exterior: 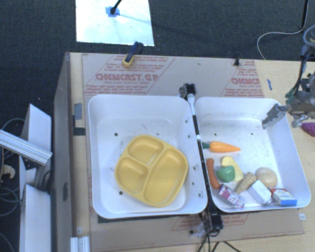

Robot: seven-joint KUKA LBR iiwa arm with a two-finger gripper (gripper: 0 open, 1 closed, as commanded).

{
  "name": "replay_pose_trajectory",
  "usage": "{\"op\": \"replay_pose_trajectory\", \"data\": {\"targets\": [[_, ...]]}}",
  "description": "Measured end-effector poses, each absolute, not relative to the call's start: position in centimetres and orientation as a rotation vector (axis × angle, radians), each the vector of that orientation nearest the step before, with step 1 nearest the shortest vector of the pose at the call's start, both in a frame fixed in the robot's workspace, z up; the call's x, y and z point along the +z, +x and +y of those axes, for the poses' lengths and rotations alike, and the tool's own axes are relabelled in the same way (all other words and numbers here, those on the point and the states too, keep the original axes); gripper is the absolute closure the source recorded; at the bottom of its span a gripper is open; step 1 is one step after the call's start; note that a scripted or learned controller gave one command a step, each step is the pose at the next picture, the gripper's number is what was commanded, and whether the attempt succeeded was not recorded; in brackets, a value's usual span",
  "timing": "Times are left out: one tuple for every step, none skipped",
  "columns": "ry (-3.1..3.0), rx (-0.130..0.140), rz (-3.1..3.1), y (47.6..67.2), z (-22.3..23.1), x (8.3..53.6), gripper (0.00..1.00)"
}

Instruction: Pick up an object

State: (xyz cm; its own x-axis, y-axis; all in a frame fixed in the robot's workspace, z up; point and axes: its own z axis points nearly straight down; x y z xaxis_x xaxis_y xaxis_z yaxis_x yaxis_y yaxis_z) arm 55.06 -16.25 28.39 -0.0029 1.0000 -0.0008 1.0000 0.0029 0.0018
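The right bin holds several toy foods along its near half. An orange carrot lies by the divider, with a red sausage and a green and yellow piece below it. Nearer the front are a corn cob, a beige egg, a white box, a red and blue box and a wrapped sweet. My gripper hangs over the bin's far right corner, apart from all of these. A purple object sits just right of it, past the bin's rim.
The left bin holds a yellow divided plate. A black rod runs along the divider between the bins. Cables lie on the bench at the far right. A white sheet lies on the dark floor beyond.
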Motion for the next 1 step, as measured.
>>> {"op": "replay_pose_trajectory", "data": {"targets": [[2.219, 0.000, 2.226, 54.47, -10.74, 17.20, 0.00]]}}
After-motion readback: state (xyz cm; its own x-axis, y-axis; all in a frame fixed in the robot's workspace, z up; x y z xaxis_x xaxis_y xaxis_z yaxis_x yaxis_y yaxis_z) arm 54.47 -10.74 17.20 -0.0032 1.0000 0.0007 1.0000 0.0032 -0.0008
